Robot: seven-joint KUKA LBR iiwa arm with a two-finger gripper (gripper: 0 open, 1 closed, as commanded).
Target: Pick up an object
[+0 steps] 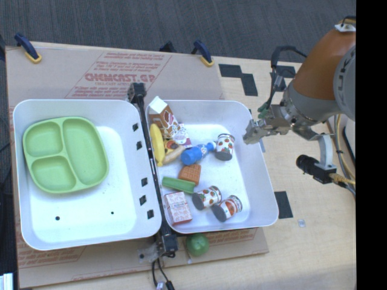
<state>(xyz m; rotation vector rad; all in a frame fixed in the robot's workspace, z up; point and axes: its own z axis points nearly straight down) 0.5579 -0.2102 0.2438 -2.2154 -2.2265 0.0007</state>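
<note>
The hand hangs right at the right-hand rim of the right bin, above the upper corner, with the grey arm and its orange band reaching in from the right. From where I stand I cannot tell whether it is spread or pressed together, and I see nothing between its tips.

The things to pick from crowd the left and lower half of that bin. A banana lies along the left wall, with a small patterned carton just above it near the upper left corner. A blue toy sits near the middle, and a small can is just to its right, the closest item to the hand. Below come a waffle-like square, a green block, a pink box touching the lower left wall, and two more cans lying side by side near the bottom edge.

The right side of that bin, under and below the hand, is bare white floor, as is the strip along the top wall.

The left bin holds a green divided plate in its upper left part; its lower half is open. A green ball lies on the table just outside the right bin's bottom edge.
</note>
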